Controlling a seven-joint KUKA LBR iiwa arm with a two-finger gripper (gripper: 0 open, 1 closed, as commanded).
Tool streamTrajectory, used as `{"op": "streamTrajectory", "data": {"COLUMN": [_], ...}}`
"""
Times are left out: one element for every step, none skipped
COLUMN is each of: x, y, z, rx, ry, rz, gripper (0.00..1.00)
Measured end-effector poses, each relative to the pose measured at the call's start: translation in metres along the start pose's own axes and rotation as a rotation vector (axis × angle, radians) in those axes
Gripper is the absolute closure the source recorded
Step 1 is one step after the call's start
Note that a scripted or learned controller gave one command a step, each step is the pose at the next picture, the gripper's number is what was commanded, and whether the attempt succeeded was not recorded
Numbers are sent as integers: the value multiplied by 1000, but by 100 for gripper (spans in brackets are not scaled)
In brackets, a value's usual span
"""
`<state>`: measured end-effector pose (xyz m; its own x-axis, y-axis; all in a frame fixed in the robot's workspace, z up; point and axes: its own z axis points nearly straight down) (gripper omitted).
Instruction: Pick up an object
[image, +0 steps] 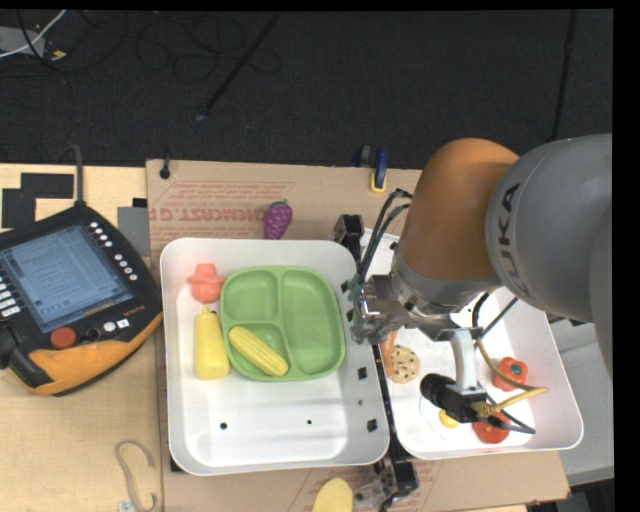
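camera view, "kuka" lettering on arm (520, 230), end effector (372, 322) over bin divider, grip state cannot tell

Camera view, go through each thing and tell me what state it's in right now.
Green plate: flat in left bin, corn in one compartment.
Corn: lying in the plate.
Yellow bottle: lying beside the plate.
Cookie: flat in right bin.
Tomato: resting in right bin.
Pendant: screen lit.

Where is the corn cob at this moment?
The corn cob lies in the left bin, across the lower-left compartment of the green divided plate. The yellow bottle stands just to its left.
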<state>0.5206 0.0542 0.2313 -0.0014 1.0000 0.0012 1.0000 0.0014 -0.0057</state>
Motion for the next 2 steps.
{"op": "streamTrajectory", "data": {"x": [36,36], "y": [0,1], "z": [-1,6], "rx": [-3,-1], "ry": [0,-2], "rz": [0,4], "gripper": [100,100]}}
